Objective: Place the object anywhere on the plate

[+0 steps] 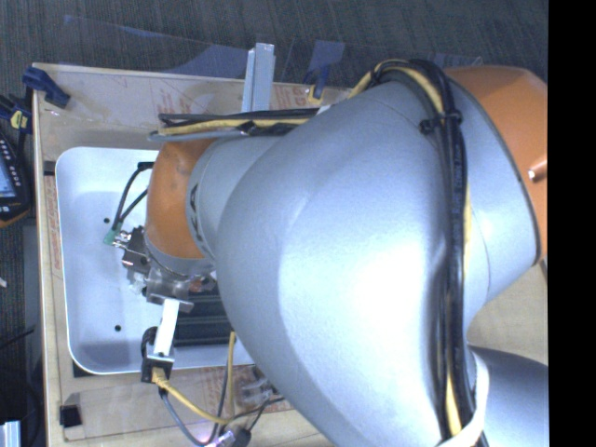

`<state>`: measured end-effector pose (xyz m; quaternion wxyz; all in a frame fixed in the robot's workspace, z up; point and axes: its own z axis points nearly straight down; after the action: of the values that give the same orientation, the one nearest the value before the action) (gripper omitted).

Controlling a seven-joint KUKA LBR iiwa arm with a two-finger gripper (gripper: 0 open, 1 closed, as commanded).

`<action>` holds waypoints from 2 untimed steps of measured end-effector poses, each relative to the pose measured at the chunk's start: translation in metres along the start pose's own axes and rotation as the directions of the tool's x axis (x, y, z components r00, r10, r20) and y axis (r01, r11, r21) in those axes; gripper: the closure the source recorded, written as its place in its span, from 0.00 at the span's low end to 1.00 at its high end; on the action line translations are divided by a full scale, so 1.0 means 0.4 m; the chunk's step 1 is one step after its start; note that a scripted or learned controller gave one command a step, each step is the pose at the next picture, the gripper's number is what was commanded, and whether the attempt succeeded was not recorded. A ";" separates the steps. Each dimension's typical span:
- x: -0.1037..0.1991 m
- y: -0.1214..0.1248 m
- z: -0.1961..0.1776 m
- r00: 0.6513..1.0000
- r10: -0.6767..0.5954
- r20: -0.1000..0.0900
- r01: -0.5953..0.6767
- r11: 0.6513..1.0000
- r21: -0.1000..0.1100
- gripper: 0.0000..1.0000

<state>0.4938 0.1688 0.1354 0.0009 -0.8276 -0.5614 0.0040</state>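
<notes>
The grey arm (372, 268) filled most of the camera view, reaching from the right across the bench (112, 403) toward the left white bin (79, 250). Its broad grey link lay nearest the lens and hid the right-hand part of the scene, so whatever sat there could not be made out. The orange band (172, 198) above the wrist sat over the upper middle of the left bin, and below it the metal wrist fittings (154, 273) hung over the bin's floor. The gripper itself was masked by the wrist and the arm, so its state could not be told, nor whether anything was held. The object and the plate named in the task could not be picked out anywhere; the visible strip of the bin floor showed only a couple of small dark specks. A yellow and black cable bundle (447, 156) ran along the arm's upper side, and a thin yellow cable (191, 408) trailed down over the wooden edge in front of the bin. A blue clamp (45, 87) sat at the bench's far left corner.
</notes>
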 end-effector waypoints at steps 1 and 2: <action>-0.204 0.033 -0.249 0.850 -0.527 -0.001 0.527 0.850 -0.007 1.00; -0.025 -0.044 -0.071 0.974 -0.228 0.000 0.228 0.974 0.002 1.00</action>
<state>0.4738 0.1662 0.1639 0.0021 -0.7576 -0.6527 0.0046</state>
